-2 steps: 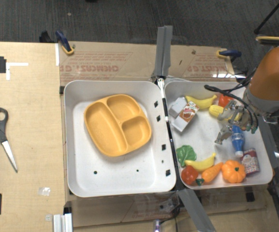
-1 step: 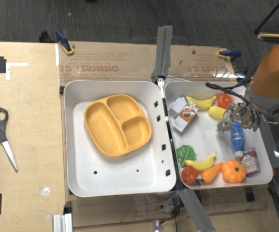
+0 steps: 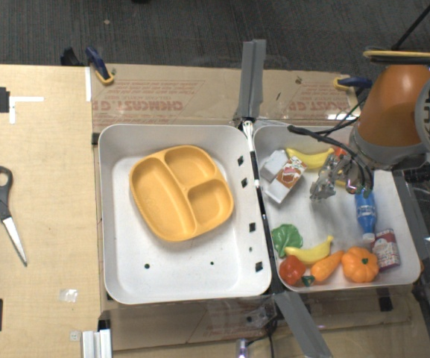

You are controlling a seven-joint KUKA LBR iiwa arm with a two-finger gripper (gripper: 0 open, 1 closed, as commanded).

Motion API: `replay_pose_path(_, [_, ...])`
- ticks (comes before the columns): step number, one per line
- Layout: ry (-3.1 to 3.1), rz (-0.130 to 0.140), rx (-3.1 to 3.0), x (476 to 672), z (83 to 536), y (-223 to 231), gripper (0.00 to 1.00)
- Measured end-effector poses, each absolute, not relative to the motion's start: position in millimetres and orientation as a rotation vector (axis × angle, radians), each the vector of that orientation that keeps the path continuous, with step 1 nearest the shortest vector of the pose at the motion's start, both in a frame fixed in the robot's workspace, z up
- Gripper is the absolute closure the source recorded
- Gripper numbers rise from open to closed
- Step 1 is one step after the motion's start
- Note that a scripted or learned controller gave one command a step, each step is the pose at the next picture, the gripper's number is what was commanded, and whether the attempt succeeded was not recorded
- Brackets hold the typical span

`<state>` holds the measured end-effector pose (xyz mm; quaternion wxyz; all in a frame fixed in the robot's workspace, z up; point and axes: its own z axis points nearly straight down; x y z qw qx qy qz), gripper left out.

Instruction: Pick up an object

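- Metal gripper hovering over right white bin, just below yellow plastic banana; grip state impossible to tell.
- Likely being light, rigid, smooth; pinching across its narrow middle.

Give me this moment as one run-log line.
arm: over right bin | gripper: above floor beside banana | plate: left bin

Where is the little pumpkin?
The pumpkin sits in the right bin, near its front right corner, between the carrot and the small can.
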<state>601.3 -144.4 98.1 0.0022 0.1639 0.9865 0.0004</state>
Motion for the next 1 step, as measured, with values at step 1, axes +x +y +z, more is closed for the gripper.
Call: replay_pose_path(1, [3.095,0.001,0.515,601.2,98.1,-144.7,0.00])
